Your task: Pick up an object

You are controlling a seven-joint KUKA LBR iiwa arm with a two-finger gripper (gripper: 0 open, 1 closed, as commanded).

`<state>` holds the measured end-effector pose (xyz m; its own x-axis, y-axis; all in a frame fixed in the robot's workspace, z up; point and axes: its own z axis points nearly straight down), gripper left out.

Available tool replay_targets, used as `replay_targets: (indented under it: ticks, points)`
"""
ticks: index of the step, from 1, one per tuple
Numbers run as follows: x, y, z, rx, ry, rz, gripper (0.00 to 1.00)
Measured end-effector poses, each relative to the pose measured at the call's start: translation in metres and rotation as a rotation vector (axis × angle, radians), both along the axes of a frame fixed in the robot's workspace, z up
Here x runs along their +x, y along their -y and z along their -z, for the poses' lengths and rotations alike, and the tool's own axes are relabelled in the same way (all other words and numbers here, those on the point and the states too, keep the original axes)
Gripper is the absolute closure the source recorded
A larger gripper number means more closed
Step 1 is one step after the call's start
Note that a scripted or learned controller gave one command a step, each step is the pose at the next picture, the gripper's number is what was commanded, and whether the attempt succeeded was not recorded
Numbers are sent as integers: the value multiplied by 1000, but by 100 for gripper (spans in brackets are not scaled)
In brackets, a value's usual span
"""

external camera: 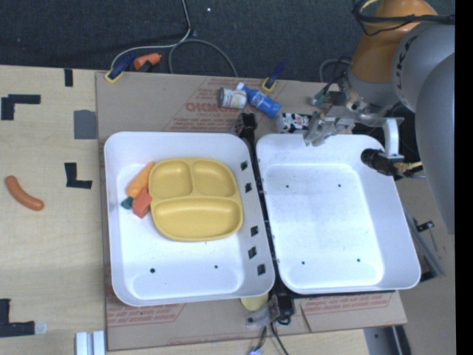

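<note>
camera view: the tool (319, 133) is seen at the right bin's (332, 272) 12 o'clock rim; its grip cannot be told. a yellow plate (196, 198) is held in the left bin (177, 283).

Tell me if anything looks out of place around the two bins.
Yes. An orange sausage-shaped toy lies on the bench left of the left bin, and a small bottle and blue item lie on the cardboard behind the bins rather than inside either bin.

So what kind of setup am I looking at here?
Likely a lab test bench for robot picking: two white bins on a cardboard sheet, a yellow divided plate, and clamps holding things down.
</note>
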<state>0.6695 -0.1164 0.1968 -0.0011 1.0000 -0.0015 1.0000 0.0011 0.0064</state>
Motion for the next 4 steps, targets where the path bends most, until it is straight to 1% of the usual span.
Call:
replay_targets:
  ticks: [1,2,3,4]
  points:
    - [-36,-96,13,4,-10,-7,100]
    - [-79,-151,4,3,-11,-4,100]
    - [-49,-105,14,0,-7,3,100]
    - [-94,-211,13,4,-11,-9,100]
